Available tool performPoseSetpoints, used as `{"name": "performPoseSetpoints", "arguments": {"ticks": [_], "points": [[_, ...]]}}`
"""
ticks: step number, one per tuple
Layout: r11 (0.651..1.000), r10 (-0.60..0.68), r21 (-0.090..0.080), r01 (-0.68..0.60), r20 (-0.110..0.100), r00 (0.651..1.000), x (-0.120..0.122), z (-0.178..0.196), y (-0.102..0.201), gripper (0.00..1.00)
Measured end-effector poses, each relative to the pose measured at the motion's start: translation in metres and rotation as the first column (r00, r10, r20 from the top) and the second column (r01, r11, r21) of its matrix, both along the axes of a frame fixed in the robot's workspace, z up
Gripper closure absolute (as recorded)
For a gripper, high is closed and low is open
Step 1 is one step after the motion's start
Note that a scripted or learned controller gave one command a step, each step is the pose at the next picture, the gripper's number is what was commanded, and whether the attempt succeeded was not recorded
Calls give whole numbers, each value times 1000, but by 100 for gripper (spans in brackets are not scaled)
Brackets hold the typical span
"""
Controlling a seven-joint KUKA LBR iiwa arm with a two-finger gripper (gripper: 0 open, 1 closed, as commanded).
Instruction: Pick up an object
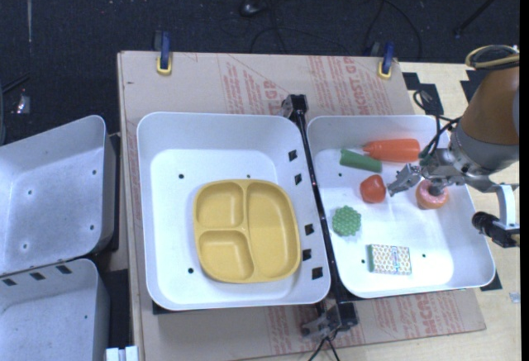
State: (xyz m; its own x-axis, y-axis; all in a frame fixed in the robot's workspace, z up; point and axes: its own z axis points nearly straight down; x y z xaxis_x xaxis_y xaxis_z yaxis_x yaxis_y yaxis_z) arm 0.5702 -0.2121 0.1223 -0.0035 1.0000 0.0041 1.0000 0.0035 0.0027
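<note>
Camera view, bench from above. Two white bins side by side on a cardboard sheet [248, 78], which is clamped at the far edge by two yellow clips [164, 64].

Left bin [165, 144]: holds a yellow divided plate [246, 230] with three compartments, lying flat near the middle.

Right bin [463, 264]: several small things. An orange carrot [397, 149] lies along the far side, a green stick [360, 159] touching its left end. A red tomato-like piece [373, 188] sits just below them. A green knobbly ball [346, 220] lies near the divider, a small patterned packet [389, 258] toward the near side. A pink ring-shaped piece [431, 196] sits right of the red piece, partly under the wrist.

Arm enters from the right, orange band [498, 107] above the grey wrist. Gripper [405, 180] hangs low over the bin between the red piece and the pink ring, pointing left. Whether its claw is apart or together cannot be told; nothing visibly sits between the fingers.
</note>
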Motion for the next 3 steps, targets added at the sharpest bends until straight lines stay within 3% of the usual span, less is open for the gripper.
{"name": "performPoseSetpoints", "arguments": {"ticks": [1, 3], "points": [[1000, -2, -3, 2, 0, 1000, 0, 8, -1, 100], [1000, -1, -6, 1, 2, 1000, -5, 116, -3, 100]]}}
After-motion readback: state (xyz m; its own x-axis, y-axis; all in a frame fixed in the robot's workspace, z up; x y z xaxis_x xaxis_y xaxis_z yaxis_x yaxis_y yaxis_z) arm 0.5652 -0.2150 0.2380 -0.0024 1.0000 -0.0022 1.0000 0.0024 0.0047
